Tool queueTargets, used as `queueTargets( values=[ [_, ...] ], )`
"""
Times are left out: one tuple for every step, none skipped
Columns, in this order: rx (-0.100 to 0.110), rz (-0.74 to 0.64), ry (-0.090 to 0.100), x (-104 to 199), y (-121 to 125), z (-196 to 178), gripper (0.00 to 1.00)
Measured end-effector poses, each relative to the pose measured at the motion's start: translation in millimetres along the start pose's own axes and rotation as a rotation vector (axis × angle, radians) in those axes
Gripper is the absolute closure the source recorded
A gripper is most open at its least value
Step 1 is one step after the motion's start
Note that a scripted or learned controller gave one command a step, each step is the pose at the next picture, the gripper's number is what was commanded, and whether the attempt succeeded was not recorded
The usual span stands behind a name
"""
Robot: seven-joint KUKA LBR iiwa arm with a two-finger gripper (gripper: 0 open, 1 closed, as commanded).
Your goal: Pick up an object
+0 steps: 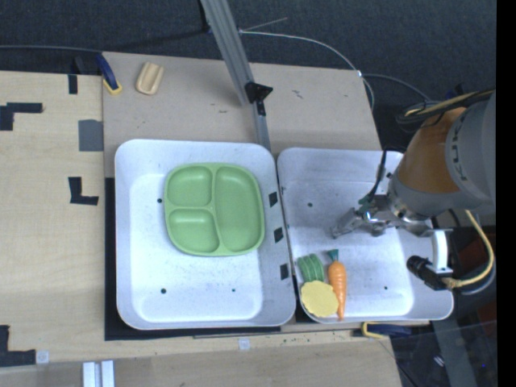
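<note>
Toy carrot (338, 285) is lying in the right bin (322, 176), near that bin's front left corner, orange body running front to back with a green tuft at its far end. Touching it on the left, a pale yellow round piece (319, 298) is sitting at the bin's front edge, and a green ribbed piece (310, 268) is resting just behind that one, beside the carrot's top. Gripper (343, 228) is hovering over the middle of the right bin, behind and a little right of the carrot, apart from all three toys, nothing between its fingers; whether the fingers are spread or closed I cannot tell at this slant. The arm (439, 164) is reaching in over the bin's right edge, orange band showing above the wrist. In the left bin (137, 216), a green divided plate (214, 208) is lying toward the back. Beyond the bins, near the table's (322, 103) back left corner, a small tan object (149, 78) is sitting by a blue and yellow item (109, 74). A grey pole (230, 39) is slanting across the back of the table.
</note>
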State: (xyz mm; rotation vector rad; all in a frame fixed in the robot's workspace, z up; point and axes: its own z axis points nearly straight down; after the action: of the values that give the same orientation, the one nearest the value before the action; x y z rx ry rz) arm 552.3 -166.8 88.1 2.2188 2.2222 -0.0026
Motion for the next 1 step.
queueTargets(
  values=[
    [0.001, -0.001, 0.002, 0.9, 0.1, -11.2, 1.0]
  ],
)
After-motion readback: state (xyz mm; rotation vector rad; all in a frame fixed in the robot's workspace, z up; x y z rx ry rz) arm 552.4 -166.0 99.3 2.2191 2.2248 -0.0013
